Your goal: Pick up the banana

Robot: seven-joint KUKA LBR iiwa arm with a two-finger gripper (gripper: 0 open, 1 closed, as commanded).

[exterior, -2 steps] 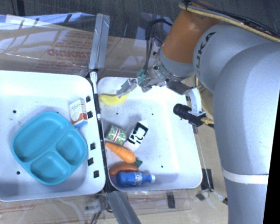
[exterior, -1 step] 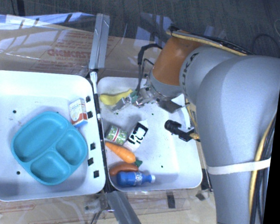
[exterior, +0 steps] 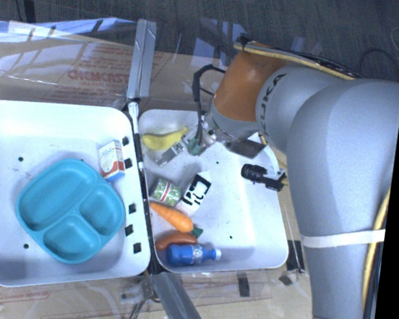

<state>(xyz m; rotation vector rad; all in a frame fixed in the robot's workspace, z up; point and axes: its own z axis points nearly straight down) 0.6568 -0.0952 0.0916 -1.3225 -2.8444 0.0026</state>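
The yellow banana (exterior: 158,140) lies at the far left corner of the right bin (exterior: 270,230), close to the divider between the bins. My gripper (exterior: 185,144) is lowered into that corner, right at the banana's right end and touching or nearly touching it. The orange-banded wrist stands just above and to the right, and the arm hides the bin's far right part.
Also in the right bin are a green can (exterior: 166,191), a black-and-white box (exterior: 196,190), a carrot (exterior: 171,217), a brown sausage-like item (exterior: 174,238) and a blue bottle (exterior: 191,254). The left bin (exterior: 14,131) holds a blue divided plate (exterior: 69,207) and a small labelled container (exterior: 112,158).
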